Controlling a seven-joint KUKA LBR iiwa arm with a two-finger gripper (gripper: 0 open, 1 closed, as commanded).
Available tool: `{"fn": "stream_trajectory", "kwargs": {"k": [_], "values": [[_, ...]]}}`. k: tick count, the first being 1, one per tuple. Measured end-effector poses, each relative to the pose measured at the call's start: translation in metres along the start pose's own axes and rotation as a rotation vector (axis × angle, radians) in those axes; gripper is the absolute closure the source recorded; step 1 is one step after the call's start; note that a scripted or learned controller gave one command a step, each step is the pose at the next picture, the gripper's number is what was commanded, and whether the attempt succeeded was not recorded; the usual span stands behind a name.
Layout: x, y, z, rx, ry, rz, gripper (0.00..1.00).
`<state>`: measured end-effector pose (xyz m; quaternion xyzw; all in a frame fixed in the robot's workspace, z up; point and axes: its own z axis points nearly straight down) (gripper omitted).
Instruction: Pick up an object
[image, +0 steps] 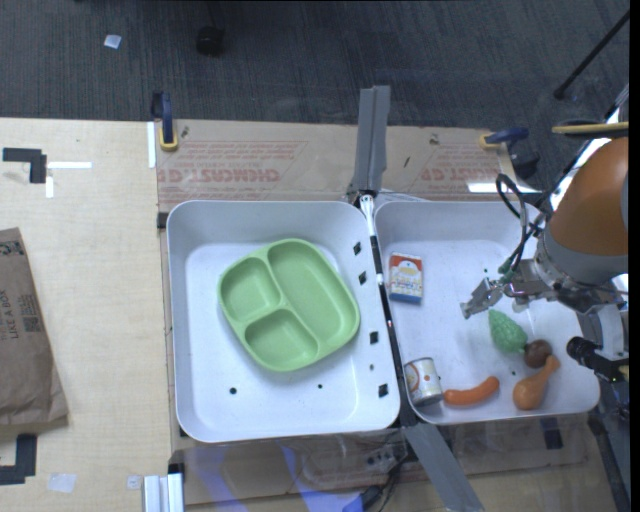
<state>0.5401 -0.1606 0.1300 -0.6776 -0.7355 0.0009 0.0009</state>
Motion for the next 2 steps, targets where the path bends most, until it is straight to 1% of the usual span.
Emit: {"fn": "stream_trajectory", "kwargs": {"k": [1, 2], "values": [[-0.025, 0.0, 0.039, -0.001, 0.0, -0.06, 0.0], [-0.007, -0.017, 0.038, -0.002, 0.0, -0.288, 0.0]]}}
